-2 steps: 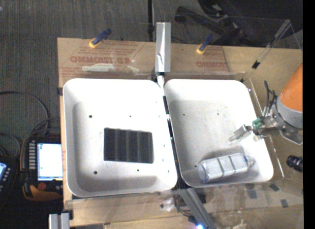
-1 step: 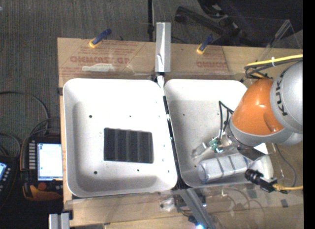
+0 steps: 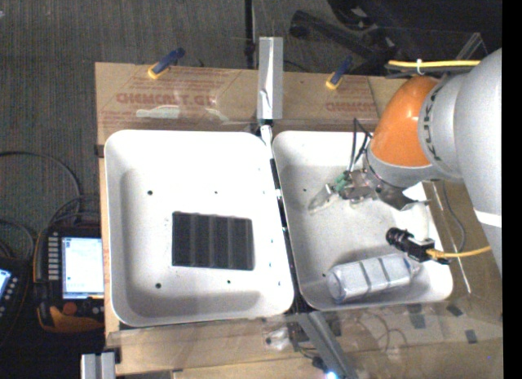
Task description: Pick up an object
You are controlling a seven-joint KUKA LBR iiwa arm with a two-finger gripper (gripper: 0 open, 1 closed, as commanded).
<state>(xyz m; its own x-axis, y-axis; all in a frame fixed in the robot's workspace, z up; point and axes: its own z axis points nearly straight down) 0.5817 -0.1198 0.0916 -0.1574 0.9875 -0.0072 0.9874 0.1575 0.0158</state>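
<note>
My gripper [image 3: 328,195] hangs low over the right bin [image 3: 303,151], in its upper middle, reaching in from the right under the orange wrist band. A silvery grey wrapped pack [image 3: 371,278] lies along that bin's front wall, well below the gripper and apart from it. A black ribbed rectangular block [image 3: 212,240] lies flat in the middle of the left bin [image 3: 130,157]. Nothing can be made out in the gripper's grasp.
A pale upright post [image 3: 270,80] stands behind the seam between the two bins. Blue and yellow clamps [image 3: 165,63] hold the brown board at the back. A handheld pendant [image 3: 76,267] lies off the bench at the left.
</note>
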